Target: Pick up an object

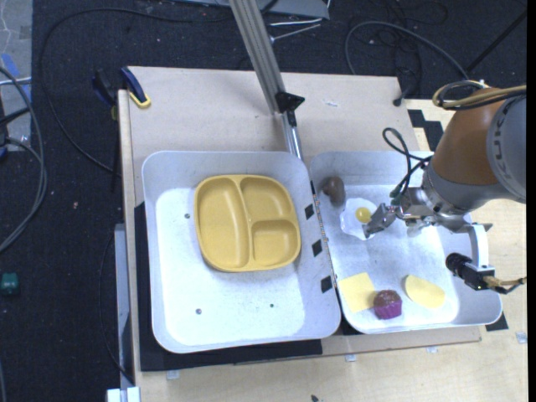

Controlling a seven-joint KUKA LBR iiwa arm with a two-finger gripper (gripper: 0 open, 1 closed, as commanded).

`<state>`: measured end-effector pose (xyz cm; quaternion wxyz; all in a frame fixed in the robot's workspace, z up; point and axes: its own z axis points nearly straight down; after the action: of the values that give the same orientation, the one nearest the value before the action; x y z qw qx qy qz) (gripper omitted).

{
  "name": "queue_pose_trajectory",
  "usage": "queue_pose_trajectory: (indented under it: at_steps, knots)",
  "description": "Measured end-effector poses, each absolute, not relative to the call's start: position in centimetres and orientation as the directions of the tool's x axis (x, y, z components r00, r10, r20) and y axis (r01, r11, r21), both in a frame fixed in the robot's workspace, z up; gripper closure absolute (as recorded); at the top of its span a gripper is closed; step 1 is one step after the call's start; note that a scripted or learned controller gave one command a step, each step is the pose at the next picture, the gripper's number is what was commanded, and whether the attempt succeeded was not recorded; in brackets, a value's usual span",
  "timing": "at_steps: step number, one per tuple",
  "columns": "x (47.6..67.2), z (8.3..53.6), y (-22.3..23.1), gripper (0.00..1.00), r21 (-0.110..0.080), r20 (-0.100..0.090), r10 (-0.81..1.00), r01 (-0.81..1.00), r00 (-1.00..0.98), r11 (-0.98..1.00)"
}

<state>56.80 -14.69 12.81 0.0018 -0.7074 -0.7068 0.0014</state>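
Note:
My gripper hangs low over the right bin, reaching in from the right. Its tip is right beside a white fried-egg piece with a yellow yolk, at that piece's right edge. A brown rounded object lies just up and left of the egg. Along the bin's front lie a flat yellow square, a purple lump and a pale yellow oval piece. Nothing is seen held.
The left bin holds a yellow divided plate. A metal pole slants down to the gap between the bins. The grey and orange arm covers the right bin's far right corner, with cables around it.

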Motion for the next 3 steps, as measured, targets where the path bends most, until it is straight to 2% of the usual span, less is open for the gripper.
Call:
queue_pose_trajectory:
  at_steps: [1, 2, 3]
  knots:
    - [56.9, 9.1, -14.7, 0.0, 0.001, -0.001, 1.0, 1.0, 0.0, 0.0]
    - [57.0, 10.5, -14.8, 1.0, 0.005, -0.003, 1.0, 1.0, 0.001, -0.001]
    - [56.4, 14.9, -14.7, 1.0, 0.003, -0.001, 1.0, 1.0, 0.001, -0.001]
